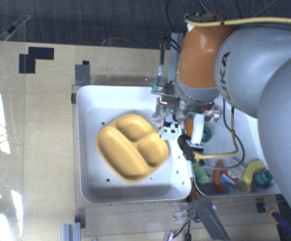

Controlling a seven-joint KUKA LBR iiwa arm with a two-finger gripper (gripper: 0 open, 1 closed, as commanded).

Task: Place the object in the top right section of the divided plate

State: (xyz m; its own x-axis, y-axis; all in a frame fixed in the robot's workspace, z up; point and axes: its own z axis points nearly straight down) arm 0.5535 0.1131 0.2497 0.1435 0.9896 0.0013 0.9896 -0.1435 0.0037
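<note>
Gripper beside divided plate; fingers indistinct.

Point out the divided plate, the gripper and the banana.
divided plate (130,147): camera view, on the ridge between its sections.
gripper (171,129): camera view, at its fingertips by the plate's right rim.
banana (252,170): camera view, mid-body, in the right bin.

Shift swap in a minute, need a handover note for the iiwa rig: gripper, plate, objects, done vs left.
Gripper: at the inner edge of the left bin, by the right rim of the yellow divided plate; finger state can't be read, nothing visibly held.
Plate: in the left bin, all three sections bare.
Objects: small toys, including a banana, lie in the right bin, partly hidden by the arm.
Done: nothing placed yet.
Left: get an object into the plate's top right section.
</note>
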